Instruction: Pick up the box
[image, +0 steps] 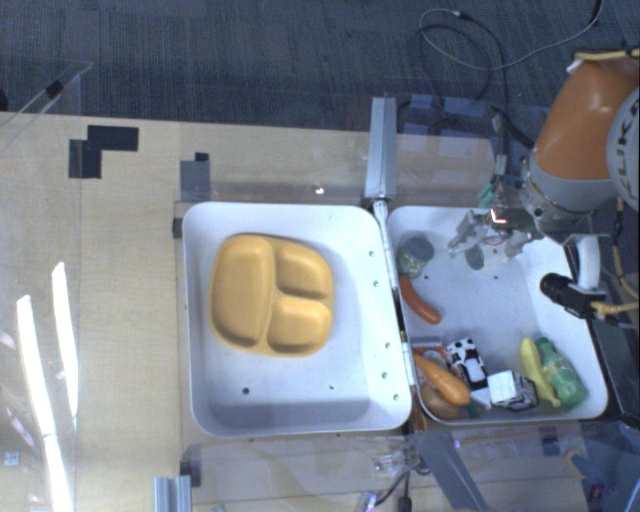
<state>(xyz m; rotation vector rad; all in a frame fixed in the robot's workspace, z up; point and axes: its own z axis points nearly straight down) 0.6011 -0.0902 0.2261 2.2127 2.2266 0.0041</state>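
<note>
A small black-and-white patterned box (465, 360) lies near the front of the right bin (500, 300), beside a carrot (441, 379). A second small white box (506, 389) with dark markings sits just right of it, at the front wall. My gripper (490, 240) hangs over the back of the right bin, well behind both boxes and apart from them. Its fingers are spread, with nothing between them.
The right bin also holds a red sausage (420, 300), a grey-green round item (412, 255), a banana (533, 368) and a green item (560, 375). A yellow compartment tray (270, 293) lies in the left bin (210, 390). A metal divider (381, 150) runs between the bins.
</note>
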